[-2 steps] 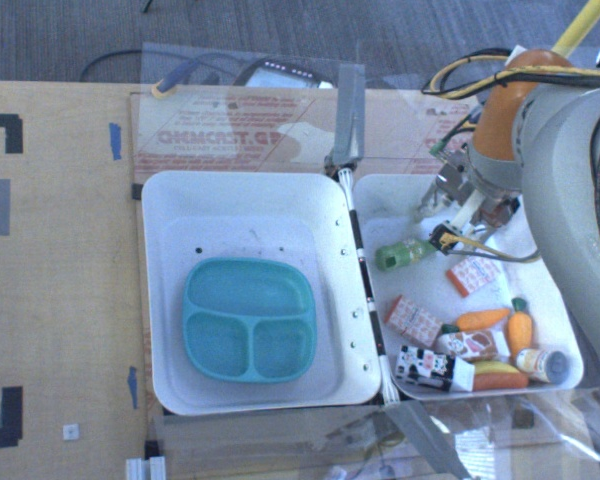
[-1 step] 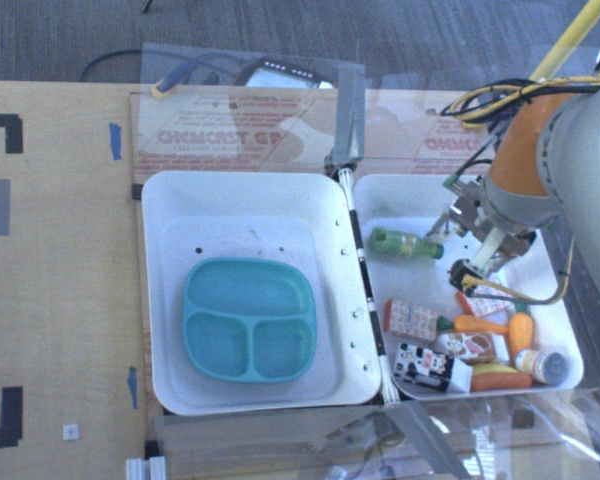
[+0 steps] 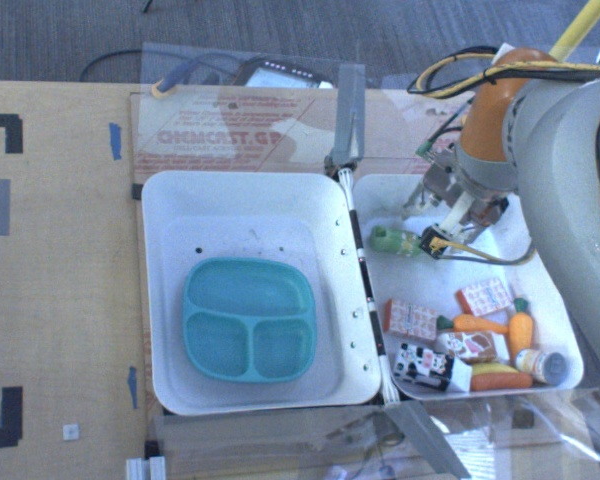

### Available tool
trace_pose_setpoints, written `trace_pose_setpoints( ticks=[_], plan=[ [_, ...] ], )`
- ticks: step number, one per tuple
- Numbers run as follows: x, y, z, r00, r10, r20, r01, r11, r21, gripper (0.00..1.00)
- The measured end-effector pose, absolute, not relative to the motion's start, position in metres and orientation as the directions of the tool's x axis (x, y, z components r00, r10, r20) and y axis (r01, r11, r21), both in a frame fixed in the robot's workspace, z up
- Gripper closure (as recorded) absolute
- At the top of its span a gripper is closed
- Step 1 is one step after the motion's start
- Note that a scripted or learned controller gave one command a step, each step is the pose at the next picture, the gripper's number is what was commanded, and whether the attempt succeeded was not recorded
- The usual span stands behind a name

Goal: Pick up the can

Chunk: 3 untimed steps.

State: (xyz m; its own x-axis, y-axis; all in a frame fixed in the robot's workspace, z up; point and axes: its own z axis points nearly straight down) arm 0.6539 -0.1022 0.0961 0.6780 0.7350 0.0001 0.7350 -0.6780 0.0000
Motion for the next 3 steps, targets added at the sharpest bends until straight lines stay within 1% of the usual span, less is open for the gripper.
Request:
trace_pose_setpoints(
  ticks=[1,2,3],
  plan=[
    [0.654,-0.101,0.106,0.676,0.737,-0.001,0.737,-0.676,0.001,1.0],
    [0.654,-0.101,0.106,0.676,0.737,-0.001,0.737,-0.676,0.001,0.0],
    [0.612,-0.053,0.184,0.8,0.6,-0.001,0.6,-0.8,-0.003,0.0]
  ],
)
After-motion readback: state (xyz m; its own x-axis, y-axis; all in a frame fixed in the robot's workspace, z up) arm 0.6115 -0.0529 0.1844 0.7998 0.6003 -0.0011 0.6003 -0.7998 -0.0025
